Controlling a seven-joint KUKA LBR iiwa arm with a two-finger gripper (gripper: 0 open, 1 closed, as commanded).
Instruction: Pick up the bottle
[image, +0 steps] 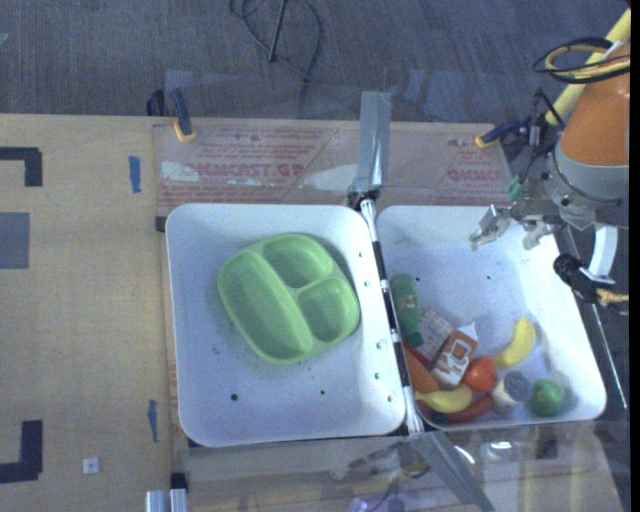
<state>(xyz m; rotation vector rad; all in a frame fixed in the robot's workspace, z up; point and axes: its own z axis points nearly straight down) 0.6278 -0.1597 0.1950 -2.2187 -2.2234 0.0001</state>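
Nearest the camera, the right bin's (590, 385) front corner holds a heap: a lime (547, 396), a tomato (481, 373), two bananas (517, 342), a carton (455, 357). The bottle (405, 297) (green, lying flat) sits just behind them, against the divider wall. In the left bin (190, 340) rests a green tray (288, 296). Farther back, my tool (508, 228) hangs over the right bin's far side, well apart from the bottle, fingers spread and pinching nothing.
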